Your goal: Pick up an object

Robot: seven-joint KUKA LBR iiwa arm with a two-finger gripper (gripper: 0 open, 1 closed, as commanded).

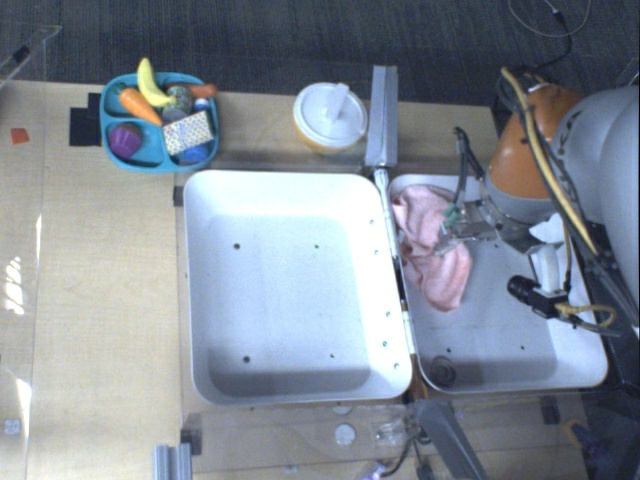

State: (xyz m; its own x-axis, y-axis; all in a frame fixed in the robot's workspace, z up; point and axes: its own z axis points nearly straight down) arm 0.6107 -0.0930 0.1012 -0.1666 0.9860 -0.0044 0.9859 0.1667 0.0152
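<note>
Scanning from the left, we note a blue compartment tray on the bench, well apart from the work area; it carries toy food, including a banana and a carrot, together with a small patterned block whose markings are too small for us to read. Further right, a white lidded cup stands behind the bins, and we find no legible brand, label or writing on it or anywhere else in view. The left bin comes next, with a grey divider post at its far right corner. In the right bin, the task's object, a pink cloth, lies crumpled against the left wall. The gripper sits directly at the cloth's right edge, low over the bin floor; we cannot tell from this angle how it is set, or whether any fabric is caught. We judge the step in hand to be the grasp attempt itself, at or just before closure. The next move, in our judgement, calls for a firm closure on a raised fold, followed by a straight vertical lift, since a soft cloth can slip free or drag along the bin wall.
</note>
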